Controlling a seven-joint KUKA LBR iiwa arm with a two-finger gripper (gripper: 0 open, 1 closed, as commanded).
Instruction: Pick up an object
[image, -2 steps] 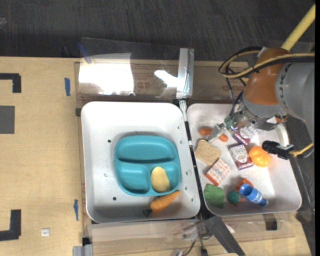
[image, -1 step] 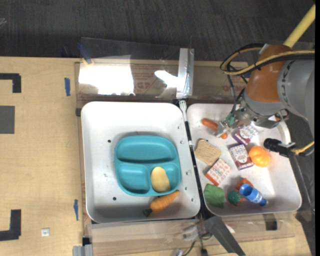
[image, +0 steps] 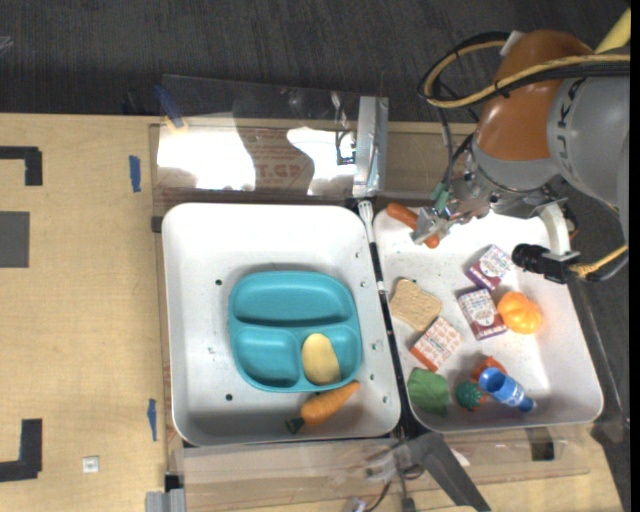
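1. From my station I see the pincer (image: 440, 215) low over the far left corner of the right bin (image: 585, 385). Its tip sits right at a small orange sausage-shaped piece (image: 403, 214) lying near the divider.
2. I cannot tell from this slanted view how the pincer stands, nor whether anything is gripped; a second orange bit (image: 431, 240) shows just under the tip.
3. I judge that the orange piece is the likely target. It looks like moulded plastic play food: light, stiff and smooth, so it may roll or squirt out under a pinch.
4. I would take it across its narrow middle, square to its long axis. The bin wall close by leaves little room on that side.
5. Other candidates lie in the same bin: a toast slice (image: 414, 304), small printed cartons (image: 480, 310), an orange fruit (image: 520, 313), a green block (image: 431, 391) and a blue bottle (image: 503, 389).
6. The left bin (image: 190, 300) holds a teal tray (image: 262, 360) with a yellow potato-like piece (image: 320, 359) in it. A toy carrot (image: 328, 403) lies beside the tray.
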